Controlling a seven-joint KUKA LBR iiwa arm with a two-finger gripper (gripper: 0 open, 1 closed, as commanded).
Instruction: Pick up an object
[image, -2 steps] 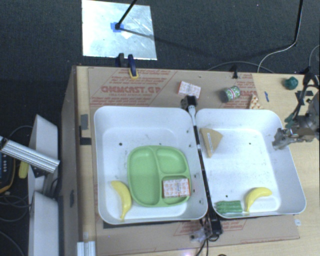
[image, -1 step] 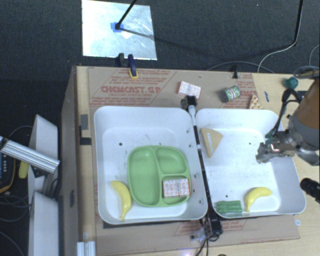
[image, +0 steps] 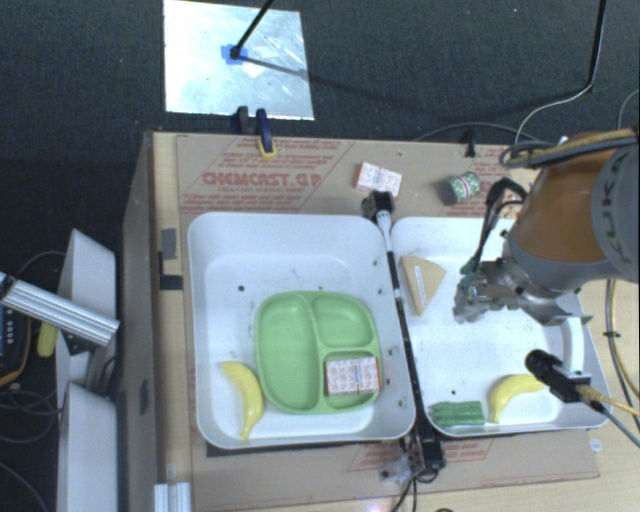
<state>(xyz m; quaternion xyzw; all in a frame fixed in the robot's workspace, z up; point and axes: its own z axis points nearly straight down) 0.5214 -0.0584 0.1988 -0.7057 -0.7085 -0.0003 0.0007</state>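
My gripper hangs over the middle of the right bin, just right of a tan wedge that lies near the bin's left wall. Nothing shows between the gripper's fingers. A yellow banana lies at the right bin's front right, and a green block rests against its front wall. In the left bin sits a green divided plate with a small pink-patterned packet in its front right compartment. A second banana lies to the plate's left.
On the cardboard behind the bins lie a small patterned packet and a green-white roll. A blue and yellow clamp stands at the cardboard's back edge. Cables trail near the arm at the right.
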